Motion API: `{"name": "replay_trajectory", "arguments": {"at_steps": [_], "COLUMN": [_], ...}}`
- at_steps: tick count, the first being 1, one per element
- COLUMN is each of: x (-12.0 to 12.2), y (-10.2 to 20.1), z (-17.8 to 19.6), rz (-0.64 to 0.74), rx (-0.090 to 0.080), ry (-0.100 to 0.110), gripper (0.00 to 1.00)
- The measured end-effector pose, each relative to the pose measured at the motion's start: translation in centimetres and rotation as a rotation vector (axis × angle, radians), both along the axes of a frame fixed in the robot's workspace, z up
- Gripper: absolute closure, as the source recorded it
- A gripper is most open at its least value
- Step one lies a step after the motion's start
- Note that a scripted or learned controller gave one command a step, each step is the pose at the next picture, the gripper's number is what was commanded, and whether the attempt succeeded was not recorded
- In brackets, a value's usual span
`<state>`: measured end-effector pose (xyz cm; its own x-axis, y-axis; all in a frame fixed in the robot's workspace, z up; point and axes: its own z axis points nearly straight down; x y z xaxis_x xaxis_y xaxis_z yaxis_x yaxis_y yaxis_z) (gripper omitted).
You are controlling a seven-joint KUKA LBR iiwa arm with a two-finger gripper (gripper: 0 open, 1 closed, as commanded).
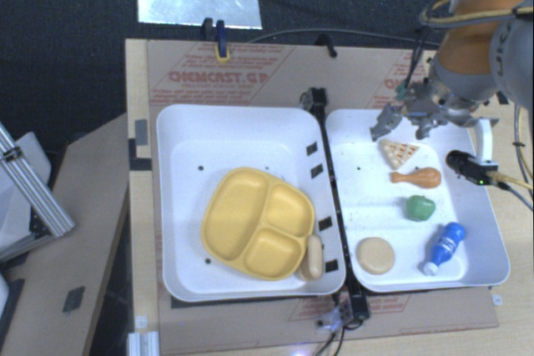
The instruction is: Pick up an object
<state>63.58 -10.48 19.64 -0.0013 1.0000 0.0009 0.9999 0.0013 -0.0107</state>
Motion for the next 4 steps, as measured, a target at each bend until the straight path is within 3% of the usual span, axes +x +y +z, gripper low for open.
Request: {"name": "replay_trajectory", "arguments": {"at_steps": [1,3,4], "x": [0.3,0.4,0.7], "y": [0.0,0.3,0.3], "z": [0.7,-7.6,-10.8], "rz": [0.002,0.001,0.002], "rx": [-0.001,-0.001,-0.002], "ry": [-0.012,-0.009,-0.018], "gripper": [0.00,0.00,0.00]}}
